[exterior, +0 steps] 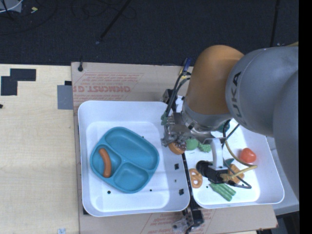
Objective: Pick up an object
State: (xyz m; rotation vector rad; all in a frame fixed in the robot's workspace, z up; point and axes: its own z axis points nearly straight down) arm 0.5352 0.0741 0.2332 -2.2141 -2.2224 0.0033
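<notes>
Hanging over bin divider, jaws (176,141) touching orange toy (177,147)

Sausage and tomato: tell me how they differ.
The sausage is long, narrow and orange-brown; the tomato is round and red-orange. The sausage lies in a compartment of the blue tray in the left bin; the tomato sits directly in the right bin. Both look like toy food.

From my station, the arm (243,91) covers much of the right bin (273,189). Its upper contents are hidden.
</notes>
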